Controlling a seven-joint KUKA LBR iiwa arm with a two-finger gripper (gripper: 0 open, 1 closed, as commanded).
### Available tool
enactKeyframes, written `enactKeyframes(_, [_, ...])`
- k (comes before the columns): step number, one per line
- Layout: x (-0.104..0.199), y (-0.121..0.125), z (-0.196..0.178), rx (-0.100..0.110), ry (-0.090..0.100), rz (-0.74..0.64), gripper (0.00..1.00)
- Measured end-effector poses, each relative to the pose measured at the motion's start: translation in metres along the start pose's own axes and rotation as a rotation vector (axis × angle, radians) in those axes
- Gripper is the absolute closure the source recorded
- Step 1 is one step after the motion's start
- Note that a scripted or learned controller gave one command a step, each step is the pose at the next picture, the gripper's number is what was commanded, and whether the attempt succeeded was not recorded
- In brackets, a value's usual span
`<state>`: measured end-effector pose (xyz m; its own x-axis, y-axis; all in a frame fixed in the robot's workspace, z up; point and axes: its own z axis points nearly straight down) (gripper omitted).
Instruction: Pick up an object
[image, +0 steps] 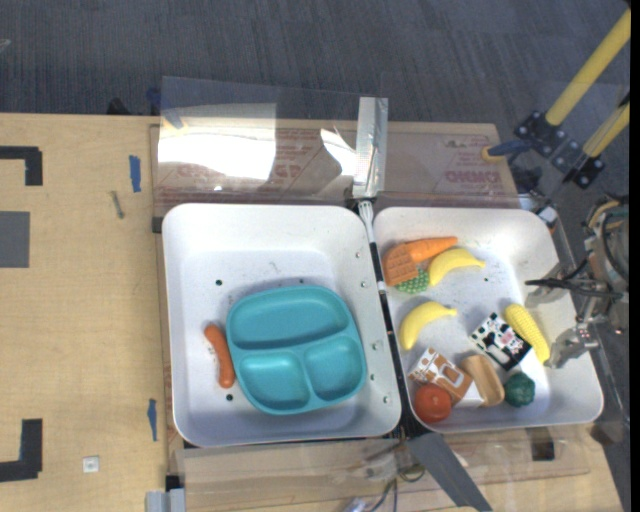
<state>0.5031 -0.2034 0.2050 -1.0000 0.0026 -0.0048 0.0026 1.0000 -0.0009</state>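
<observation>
Where bins meet, curved yellow banana (428, 321)

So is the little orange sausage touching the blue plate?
Touching. In the camera view the sausage lies in the left bin right against the left rim of the blue plate, with no white gap showing between them.
</observation>
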Motion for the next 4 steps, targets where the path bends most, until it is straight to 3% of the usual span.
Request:
enactKeyframes(1, [0.007, 0.005, 0.08, 0.015, -0.038, -0.086, 0.0])
enactKeyframes(2, [-0.083, 0.0, 0.024, 0.002, -0.007, 0.203, 0.0])
enactKeyframes(3, [-0.106, 0.012, 0.088, 0.008, -0.025, 0.129, 0.0])
enactKeyframes(4, [-0.083, 0.018, 0.094, 0.014, -0.055, 0.213, 0.0])
